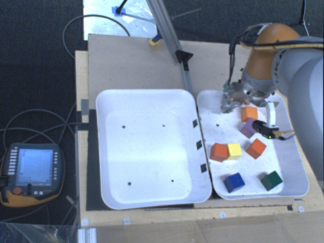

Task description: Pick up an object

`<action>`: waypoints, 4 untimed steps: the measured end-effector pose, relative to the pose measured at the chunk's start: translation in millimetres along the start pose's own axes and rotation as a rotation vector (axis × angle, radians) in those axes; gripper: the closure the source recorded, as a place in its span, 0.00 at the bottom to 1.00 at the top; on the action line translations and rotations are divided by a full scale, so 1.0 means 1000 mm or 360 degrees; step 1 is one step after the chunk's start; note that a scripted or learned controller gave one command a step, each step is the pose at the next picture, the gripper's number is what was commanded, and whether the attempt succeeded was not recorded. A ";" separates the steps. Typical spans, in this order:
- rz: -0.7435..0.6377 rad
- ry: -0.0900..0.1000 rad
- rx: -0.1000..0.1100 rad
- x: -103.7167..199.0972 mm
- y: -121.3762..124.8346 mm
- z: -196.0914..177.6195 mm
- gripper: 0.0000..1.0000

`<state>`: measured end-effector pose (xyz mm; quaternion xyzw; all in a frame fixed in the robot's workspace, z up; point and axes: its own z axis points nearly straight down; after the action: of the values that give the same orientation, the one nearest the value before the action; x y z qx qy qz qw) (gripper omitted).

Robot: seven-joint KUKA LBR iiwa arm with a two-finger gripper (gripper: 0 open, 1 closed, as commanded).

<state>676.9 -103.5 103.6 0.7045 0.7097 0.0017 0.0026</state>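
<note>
Right bin (298, 184), contents: blocks sitting loose on its floor. Orange block (248, 113) and purple block (248, 128) are lying touching at the far end; red-orange block (219, 151) and yellow block (234, 150) are touching mid-bin; another orange block (256, 148), a blue block (234, 181) and a green block (272, 179) are sitting apart. Claw (231, 101) is hovering near the far wall, just beside the orange block; its state cannot be told. Risk: closing off-centre, it is likely nudging a block aside or catching the neighbouring one.

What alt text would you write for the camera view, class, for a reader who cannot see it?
A grey arm's gripper hangs over the top of the right bin, which holds seven coloured blocks. The left bin sits beside it, touching it.
</note>
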 end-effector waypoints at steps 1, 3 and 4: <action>0.0001 0.0001 -0.0003 0.010 0.002 -0.052 1.00; 0.0003 0.0000 -0.0005 0.003 0.007 -0.169 1.00; -0.0003 0.0004 0.0008 0.047 -0.009 -0.166 1.00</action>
<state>666.2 -56.1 269.3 0.7039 0.7103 0.0006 -0.0001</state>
